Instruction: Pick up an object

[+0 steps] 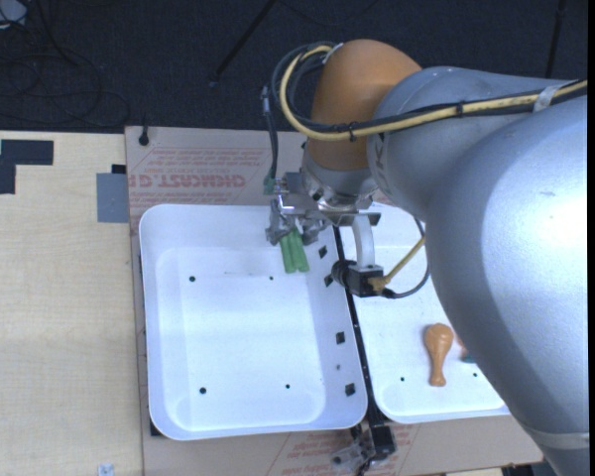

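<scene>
Two white bins sit side by side under me, and my claw point(296, 234) hangs over the far right corner of the left bin point(169, 266). Pinched between my fingers is a small green block point(295, 253), tilted and sticking out below the fingertips, lifted off the bin floor as far as I can tell. My orange wrist band point(362, 87) sits just behind the claw, with a yellow cable point(307, 67) looped around it. Off to the claw's right, past the divider, the right bin point(397, 355) holds an orange toy drumstick point(437, 350), lying well apart from the claw, fat end toward the far side. Beside that drumstick a little bit of pink and blue peeks out from under my arm, too hidden to name.
</scene>
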`<state>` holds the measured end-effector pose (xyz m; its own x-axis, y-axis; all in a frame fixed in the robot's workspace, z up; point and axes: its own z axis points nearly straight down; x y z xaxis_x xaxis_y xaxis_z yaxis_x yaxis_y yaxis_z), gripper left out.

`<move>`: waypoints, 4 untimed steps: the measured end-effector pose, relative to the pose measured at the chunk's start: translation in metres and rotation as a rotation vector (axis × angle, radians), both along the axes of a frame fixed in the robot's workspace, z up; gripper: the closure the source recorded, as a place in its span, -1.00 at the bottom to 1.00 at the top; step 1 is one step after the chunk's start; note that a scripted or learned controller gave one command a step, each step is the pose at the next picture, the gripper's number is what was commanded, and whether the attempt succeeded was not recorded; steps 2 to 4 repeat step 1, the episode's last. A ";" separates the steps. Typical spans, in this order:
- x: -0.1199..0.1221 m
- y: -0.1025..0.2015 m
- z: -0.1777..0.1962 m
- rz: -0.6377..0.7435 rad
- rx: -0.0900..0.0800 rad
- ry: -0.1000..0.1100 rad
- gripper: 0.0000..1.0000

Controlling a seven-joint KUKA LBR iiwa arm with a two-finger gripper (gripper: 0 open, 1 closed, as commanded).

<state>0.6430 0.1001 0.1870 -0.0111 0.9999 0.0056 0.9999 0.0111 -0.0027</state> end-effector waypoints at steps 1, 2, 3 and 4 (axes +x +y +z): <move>-0.073 -0.002 0.054 -0.010 -0.004 -0.001 1.00; -0.073 -0.002 0.054 -0.010 -0.004 -0.001 1.00; -0.073 -0.002 0.054 -0.010 -0.004 -0.001 1.00; -0.073 -0.002 0.054 -0.010 -0.004 -0.001 1.00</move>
